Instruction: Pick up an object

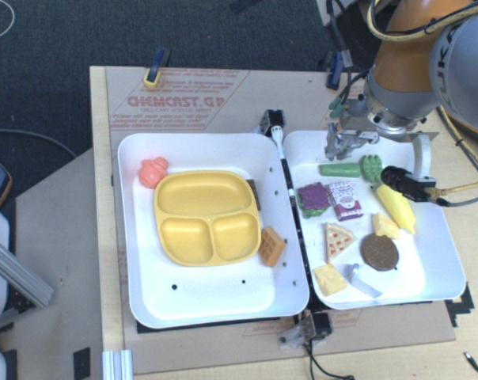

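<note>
My gripper (342, 149) hangs over the back of the right bin (441, 252), just above the stem end of a green toy vegetable (351, 168). Nothing shows between its fingers. In front of it lie a purple toy (312, 199), a small magenta-and-white packet (346, 200), a yellow banana (396, 207), a pizza slice (337, 240), a brown round cookie (379, 252), a cheese wedge (329, 279) and a grey piece (362, 280).
The left bin (136, 236) holds a yellow divided plate (206, 216), a pink toy (153, 171) at its back left and a waffle-like brown piece (271, 247) on the right. A black clip (272, 120) sits at the bins' back junction.
</note>
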Available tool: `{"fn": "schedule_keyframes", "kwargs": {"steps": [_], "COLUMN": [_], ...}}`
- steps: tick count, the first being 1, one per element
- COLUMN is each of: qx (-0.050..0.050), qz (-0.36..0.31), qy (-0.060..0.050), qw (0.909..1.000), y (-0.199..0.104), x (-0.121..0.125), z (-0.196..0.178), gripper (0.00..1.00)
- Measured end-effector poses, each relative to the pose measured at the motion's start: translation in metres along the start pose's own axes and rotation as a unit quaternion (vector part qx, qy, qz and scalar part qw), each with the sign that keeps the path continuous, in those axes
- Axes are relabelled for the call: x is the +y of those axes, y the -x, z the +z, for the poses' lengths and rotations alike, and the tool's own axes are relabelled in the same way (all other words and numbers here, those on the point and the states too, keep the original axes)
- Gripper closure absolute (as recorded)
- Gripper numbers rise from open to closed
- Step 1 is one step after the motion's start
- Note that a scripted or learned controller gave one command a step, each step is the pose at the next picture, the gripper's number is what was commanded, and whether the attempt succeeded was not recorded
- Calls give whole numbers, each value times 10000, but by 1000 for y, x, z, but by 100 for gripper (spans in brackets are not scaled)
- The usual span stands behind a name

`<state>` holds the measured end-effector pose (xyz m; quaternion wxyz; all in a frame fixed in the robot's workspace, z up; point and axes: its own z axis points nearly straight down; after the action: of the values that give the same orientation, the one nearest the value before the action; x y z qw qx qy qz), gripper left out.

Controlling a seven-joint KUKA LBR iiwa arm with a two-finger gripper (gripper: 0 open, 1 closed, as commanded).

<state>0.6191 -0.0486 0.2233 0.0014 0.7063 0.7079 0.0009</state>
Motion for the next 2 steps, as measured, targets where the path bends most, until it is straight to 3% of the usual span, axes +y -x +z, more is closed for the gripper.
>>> {"fn": "schedule_keyframes", "kwargs": {"steps": [2], "qx": [6], "qz": [9], "qy": [-36], "qw": [10000], "y": [-3], "x": [-9], "z": [6], "gripper": [100]}}
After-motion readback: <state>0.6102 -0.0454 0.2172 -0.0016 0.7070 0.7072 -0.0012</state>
